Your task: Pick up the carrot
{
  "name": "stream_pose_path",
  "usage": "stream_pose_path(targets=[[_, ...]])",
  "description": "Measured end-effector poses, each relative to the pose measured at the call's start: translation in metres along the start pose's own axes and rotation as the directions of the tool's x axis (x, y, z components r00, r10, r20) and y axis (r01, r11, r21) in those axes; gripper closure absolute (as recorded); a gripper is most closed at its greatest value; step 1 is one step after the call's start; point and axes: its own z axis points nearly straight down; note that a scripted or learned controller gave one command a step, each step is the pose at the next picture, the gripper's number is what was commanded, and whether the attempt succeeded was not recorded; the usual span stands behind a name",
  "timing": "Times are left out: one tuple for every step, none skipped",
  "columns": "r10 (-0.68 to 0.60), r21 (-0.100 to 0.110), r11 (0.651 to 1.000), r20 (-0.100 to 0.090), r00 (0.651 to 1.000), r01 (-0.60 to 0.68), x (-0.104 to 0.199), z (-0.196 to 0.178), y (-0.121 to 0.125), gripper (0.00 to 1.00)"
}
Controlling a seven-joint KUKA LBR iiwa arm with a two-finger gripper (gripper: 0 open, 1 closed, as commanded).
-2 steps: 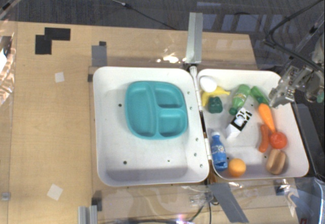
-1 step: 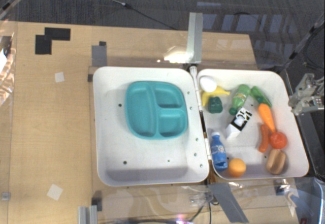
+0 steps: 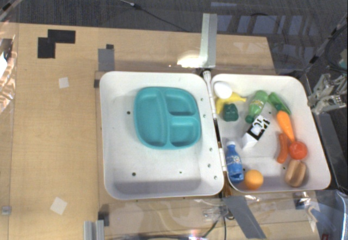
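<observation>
A: Item one, the carrot [image 3: 285,124]. We log it in the right bin [image 3: 304,87], toward that bin's right wall, lying at a slant with its green top [image 3: 278,102] pointing to the upper left of the bin and its orange tip toward the lower right.

B: Neighbours, please.

A: Just below its tip we list a round red piece [image 3: 297,150], and beside that a slim orange-red piece [image 3: 282,149] standing roughly vertical in the frame. Below these, a brown oval item [image 3: 295,172] in the lower right corner of the bin. To the carrot's left, a white bottle with a black label [image 3: 256,128], and above that a green bottle [image 3: 255,104].

B: The rest of that bin?

A: Upper left corner: a white egg-like piece [image 3: 222,90], a yellow item [image 3: 229,100] and a dark green one [image 3: 230,112]. Lower left: a blue bottle [image 3: 234,161] and an orange ball [image 3: 253,179].

B: The left bin [image 3: 117,141]?

A: We record a teal divided plate [image 3: 167,117] near its centre.

B: And the gripper?

A: At the right edge of the frame, level with the bin's upper rim, we see grey metal parts outside the bin. We cannot tell the state of the jaws. Nothing lies against the carrot from above.
</observation>
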Motion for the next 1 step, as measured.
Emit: stream_pose_path(targets=[[0.025, -0.002, 1.000, 0.000, 1.000, -0.025, 0.0368, 0.0899, 0.0104, 1.00]])
